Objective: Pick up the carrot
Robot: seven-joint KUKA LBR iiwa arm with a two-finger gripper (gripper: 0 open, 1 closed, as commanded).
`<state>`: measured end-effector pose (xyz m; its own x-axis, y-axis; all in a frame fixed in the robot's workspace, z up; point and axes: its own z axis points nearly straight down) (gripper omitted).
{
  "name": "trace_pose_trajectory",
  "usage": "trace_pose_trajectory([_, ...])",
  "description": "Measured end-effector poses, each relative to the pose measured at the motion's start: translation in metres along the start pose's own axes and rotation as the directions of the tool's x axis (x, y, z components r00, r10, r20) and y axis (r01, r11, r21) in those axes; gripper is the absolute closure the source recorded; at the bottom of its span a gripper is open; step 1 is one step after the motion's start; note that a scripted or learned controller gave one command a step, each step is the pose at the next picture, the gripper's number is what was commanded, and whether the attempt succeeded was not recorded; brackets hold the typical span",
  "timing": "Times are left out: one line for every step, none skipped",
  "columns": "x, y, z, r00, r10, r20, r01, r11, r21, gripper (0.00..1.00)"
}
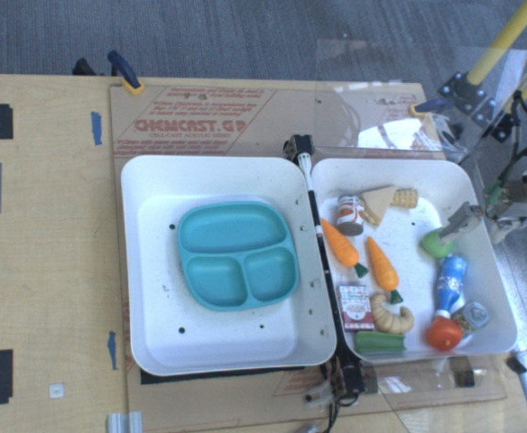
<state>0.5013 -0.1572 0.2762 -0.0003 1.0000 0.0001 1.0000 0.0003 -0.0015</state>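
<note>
Carrots, two orange tapered plastic ones (339, 243) (382, 264), lie slantwise left of the grey tool (463, 217); tool state: cannot tell.

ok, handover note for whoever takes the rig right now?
Pincer: at the right side of the right bin, beside a green toy, apart from both carrots.
Carrots: both lie in that bin's left half. The left carrot is by the bin's left wall, and the right carrot is next to it. Neither is gripped.
Done: nothing yet.
Left: move over a carrot, grasp it and lift it.
</note>
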Motion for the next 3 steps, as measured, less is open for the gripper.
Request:
trace_pose_trajectory([0.042,0.014,0.132,0.988,-0.154,-0.006,0.154,0.988,0.01,0.0])
trace_pose_trajectory([0.045,0.004,0.18,0.997,-0.073,0.001,0.073,0.997,-0.005,0.0])
trace_pose_trajectory([0.045,0.005,0.172,0.998,-0.069,0.002,0.069,0.998,-0.008,1.0])
